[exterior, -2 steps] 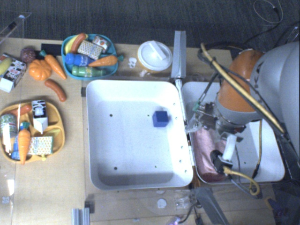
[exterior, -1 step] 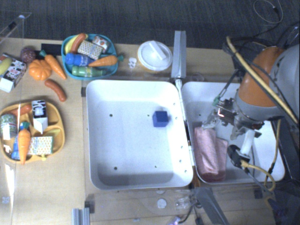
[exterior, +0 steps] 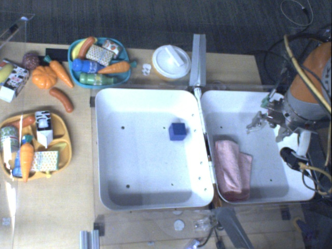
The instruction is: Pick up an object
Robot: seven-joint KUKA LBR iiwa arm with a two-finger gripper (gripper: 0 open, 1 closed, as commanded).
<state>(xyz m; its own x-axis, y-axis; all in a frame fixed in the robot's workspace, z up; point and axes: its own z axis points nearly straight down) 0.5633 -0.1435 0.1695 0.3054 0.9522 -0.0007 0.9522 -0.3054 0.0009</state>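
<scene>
A light wooden bench (exterior: 78,191) stands on dark grey carpet (exterior: 155,9), seen from above under even indoor light. Two shallow white bins sit side by side, the left bin (exterior: 104,154) and the right bin (exterior: 270,185) meeting at a grey metal divider post (exterior: 197,61). Black cables (exterior: 295,7) loop across the carpet at upper right.

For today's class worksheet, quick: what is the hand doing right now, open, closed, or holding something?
Hand: over the right bin, holding nothing; open or closed cannot be told from this view.
</scene>
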